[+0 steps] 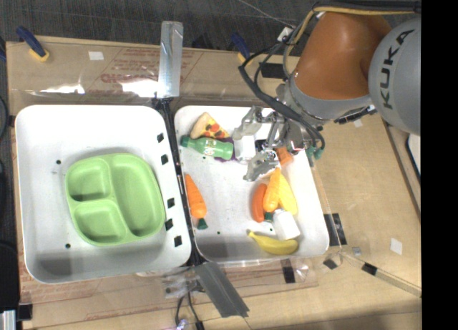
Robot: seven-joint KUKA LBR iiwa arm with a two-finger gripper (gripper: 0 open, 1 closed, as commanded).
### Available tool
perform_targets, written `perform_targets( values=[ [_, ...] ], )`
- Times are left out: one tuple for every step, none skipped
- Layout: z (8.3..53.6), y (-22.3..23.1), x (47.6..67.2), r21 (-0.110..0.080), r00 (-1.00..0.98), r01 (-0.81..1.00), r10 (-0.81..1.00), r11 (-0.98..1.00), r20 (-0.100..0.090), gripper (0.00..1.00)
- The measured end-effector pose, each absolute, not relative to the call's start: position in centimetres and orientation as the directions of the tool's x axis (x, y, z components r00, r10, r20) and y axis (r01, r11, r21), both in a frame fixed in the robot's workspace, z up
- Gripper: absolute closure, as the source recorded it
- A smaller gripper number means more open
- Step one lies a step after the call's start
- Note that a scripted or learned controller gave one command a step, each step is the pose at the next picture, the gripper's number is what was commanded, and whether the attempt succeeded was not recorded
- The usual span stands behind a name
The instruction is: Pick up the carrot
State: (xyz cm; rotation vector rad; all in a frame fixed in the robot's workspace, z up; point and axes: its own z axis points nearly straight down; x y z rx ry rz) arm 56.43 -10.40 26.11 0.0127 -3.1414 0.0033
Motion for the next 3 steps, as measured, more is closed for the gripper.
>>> perform_targets(
  values=[
    [19.3, -17.5, 55.8, 0.0, -1.0, -0.001, -0.001, 1.0, 0.006, 0.0],
    [13.1, -11.3, 53.0, 0.0, -0.911, 0.413, 0.413, 0.911, 0.005, 0.0],
    [9.2, -17.1, 55.2, 0.0, -0.953, 0.303, 0.303, 0.953, -0.001, 0.0]
  ],
)
